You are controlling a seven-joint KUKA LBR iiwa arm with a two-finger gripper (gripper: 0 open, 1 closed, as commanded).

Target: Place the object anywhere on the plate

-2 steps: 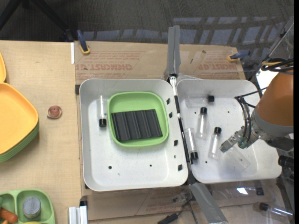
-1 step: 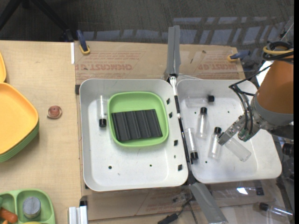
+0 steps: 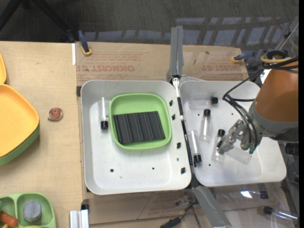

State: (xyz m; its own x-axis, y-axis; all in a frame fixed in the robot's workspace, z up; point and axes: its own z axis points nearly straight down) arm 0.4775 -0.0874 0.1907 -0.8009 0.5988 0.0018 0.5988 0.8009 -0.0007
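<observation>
Gripper [image 3: 227, 144] hangs over the right bin [image 3: 266, 175] near clear tubes [image 3: 205, 122]; its grasp is unreadable.

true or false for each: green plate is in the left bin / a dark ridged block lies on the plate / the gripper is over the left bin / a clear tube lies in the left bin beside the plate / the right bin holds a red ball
1. The green plate sits in the left bin: true.
2. A dark ridged block lies on the plate: true.
3. The gripper is over the left bin: false, it is over the right bin.
4. A clear tube lies in the left bin beside the plate: true.
5. The right bin holds a red ball: false, it holds clear black-capped tubes.
</observation>
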